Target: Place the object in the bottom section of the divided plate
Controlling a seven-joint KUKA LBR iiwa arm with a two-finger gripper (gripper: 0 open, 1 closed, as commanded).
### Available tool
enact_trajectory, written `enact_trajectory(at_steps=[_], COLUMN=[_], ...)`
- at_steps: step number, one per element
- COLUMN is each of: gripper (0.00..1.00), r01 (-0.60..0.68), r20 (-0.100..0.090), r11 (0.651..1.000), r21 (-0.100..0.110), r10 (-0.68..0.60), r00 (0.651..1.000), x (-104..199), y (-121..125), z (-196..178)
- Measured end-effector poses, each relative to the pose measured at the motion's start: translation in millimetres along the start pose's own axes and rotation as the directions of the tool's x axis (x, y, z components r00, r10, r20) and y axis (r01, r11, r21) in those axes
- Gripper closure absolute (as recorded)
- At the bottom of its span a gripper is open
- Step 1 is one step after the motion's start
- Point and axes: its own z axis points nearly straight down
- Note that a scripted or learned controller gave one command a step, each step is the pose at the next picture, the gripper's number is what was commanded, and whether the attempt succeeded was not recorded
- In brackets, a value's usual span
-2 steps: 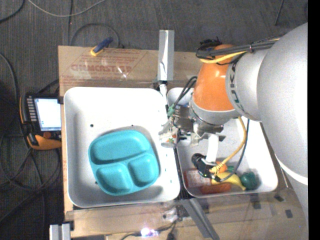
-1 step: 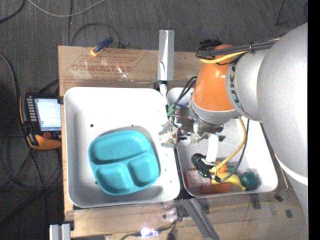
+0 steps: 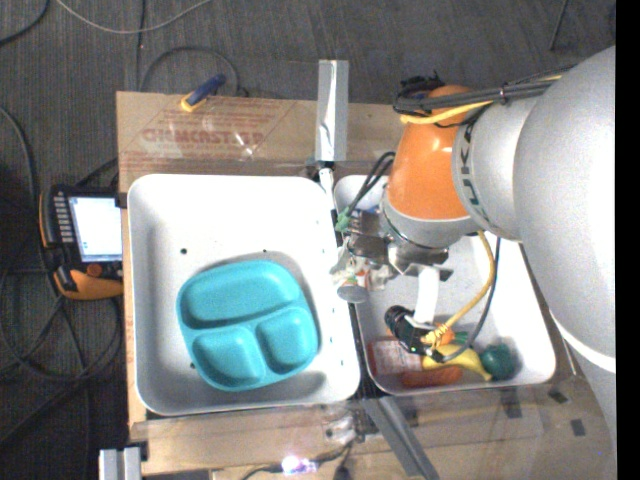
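A teal divided plate (image 3: 248,330) lies in the left white bin (image 3: 160,218); it has one long section at the back and two smaller ones at the front. My gripper (image 3: 352,273) hangs over the wall between the two bins, just right of the plate's back right corner. The wrist hides what is under it. In the right bin (image 3: 535,363), along the front wall, lie a red flat thing (image 3: 388,354), a yellow banana-like toy (image 3: 463,359), an orange piece (image 3: 440,375) and a green round thing (image 3: 501,359).
The arm's grey and orange body (image 3: 440,178) covers most of the right bin. Behind the bins lies a cardboard sheet (image 3: 210,133) with a blue and yellow tool (image 3: 203,90) on it. A handheld screen (image 3: 85,233) sits left of the left bin.
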Motion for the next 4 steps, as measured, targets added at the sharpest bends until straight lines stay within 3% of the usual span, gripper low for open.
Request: enact_trajectory(at_steps=[1, 2, 3, 4], gripper=[0.00, 0.00, 0.00, 0.00], r01=[0.000, 0.025, 0.040, -0.106], r20=[0.000, -0.002, 0.015, 0.016], r11=[1.000, 1.000, 0.999, 0.993], r21=[0.000, -0.012, -0.033, -0.051], r10=[0.000, -0.025, -0.039, 0.107], r00=[1.000, 1.000, 0.999, 0.994], x=[0, 18, 34, 35], y=[0, -51, -49, -45], z=[0, 11, 46, 57])
